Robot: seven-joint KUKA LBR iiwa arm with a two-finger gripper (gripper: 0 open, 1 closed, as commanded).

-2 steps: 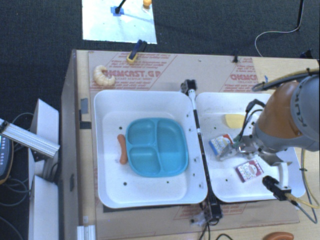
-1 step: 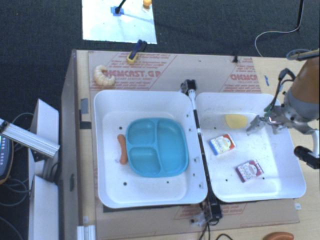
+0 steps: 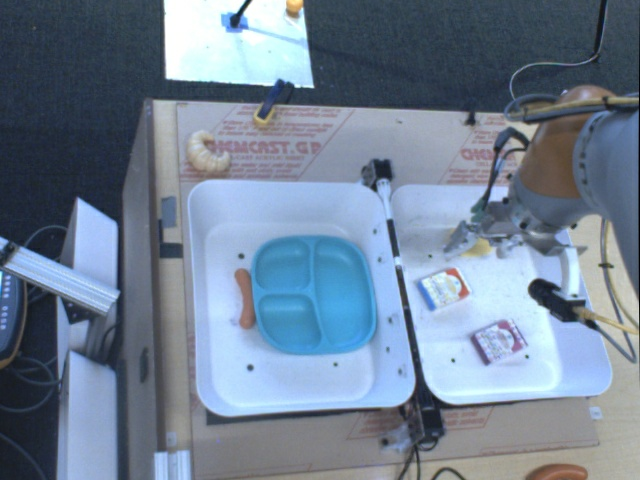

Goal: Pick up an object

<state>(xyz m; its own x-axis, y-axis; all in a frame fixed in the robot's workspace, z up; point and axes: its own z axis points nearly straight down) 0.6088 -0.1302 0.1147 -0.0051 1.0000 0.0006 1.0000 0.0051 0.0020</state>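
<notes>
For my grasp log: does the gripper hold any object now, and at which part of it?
It cannot be told. The gripper is low in the right bin, over a small yellow item, but no object shows between its fingers.

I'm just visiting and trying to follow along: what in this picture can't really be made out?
- Two-finger gripper, camera view: blurred and small, so open or shut is unclear.
- Small yellow object beneath it: partly covered, identity unclear.
- Labels on the orange-edged packet and dark red packet: too small to read.
- Orange thing: cut off by the bottom edge.
</notes>
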